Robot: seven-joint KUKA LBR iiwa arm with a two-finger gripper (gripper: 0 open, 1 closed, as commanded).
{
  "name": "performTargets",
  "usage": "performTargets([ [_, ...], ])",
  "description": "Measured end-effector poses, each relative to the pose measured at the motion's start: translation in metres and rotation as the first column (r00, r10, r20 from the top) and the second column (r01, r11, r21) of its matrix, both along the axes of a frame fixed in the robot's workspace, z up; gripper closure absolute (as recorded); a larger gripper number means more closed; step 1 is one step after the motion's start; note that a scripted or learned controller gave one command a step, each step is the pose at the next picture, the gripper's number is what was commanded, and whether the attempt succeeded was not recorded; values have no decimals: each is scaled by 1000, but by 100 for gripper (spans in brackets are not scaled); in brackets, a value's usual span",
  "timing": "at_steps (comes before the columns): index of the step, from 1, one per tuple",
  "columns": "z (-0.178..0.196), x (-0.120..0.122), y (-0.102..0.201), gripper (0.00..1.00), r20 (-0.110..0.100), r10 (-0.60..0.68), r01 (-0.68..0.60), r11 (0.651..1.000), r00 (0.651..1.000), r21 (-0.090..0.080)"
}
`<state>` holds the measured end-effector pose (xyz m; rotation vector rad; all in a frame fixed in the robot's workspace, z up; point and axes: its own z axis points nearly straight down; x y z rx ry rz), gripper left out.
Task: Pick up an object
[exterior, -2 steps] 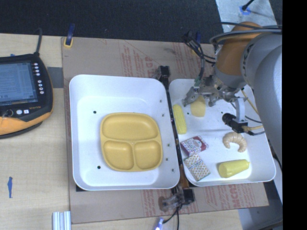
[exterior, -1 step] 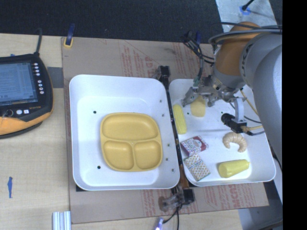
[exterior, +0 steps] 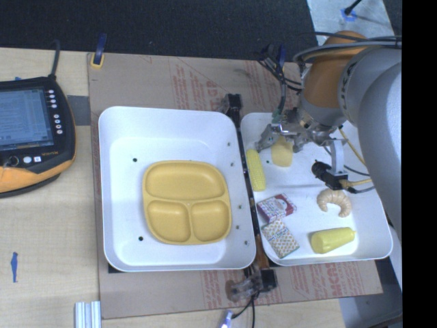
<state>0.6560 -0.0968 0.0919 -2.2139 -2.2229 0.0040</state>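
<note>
The gripper hangs over a pale yellow rounded block in the right white bin; its fingers' spread cannot be told. The block seems light and stiff, best pinched across its sides.

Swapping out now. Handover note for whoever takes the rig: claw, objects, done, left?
Claw: low over the back of the right bin, at a pale yellow piece; grip unclear.
Right bin: corn cob by the left wall, croissant, yellow block, two small packets.
Left bin: yellow divided tray.
Done: no lift seen.
Left: grasp one object and raise it.
</note>
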Motion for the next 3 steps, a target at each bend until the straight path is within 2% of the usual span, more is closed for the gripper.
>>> performTargets([
  [3,0,0,0,0,0,-2,2,1000,1000,0],
])
